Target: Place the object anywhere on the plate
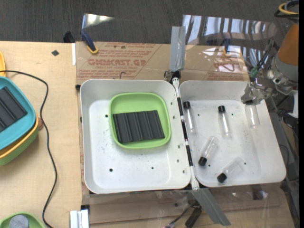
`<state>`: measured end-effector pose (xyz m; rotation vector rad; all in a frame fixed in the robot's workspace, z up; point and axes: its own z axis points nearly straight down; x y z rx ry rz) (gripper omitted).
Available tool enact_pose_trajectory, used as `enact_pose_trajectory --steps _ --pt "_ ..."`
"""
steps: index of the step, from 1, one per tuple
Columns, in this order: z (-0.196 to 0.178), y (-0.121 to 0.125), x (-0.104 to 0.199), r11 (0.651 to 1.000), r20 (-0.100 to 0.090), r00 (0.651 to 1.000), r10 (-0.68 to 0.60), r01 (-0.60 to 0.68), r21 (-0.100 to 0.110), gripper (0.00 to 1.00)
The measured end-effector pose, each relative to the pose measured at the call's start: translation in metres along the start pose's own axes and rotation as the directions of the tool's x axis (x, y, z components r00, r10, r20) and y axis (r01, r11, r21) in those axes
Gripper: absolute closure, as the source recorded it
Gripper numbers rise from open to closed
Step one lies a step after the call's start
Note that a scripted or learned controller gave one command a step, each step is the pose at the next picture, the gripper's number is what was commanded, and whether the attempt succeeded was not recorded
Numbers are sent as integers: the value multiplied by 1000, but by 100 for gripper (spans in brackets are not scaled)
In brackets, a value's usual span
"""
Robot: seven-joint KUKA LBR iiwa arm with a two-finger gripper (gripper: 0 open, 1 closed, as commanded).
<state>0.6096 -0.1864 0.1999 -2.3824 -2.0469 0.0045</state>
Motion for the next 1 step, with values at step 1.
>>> enact_pose_trajectory --steps 1 --pt "0 0 0 1000 0 1000 0 0 -1 0"
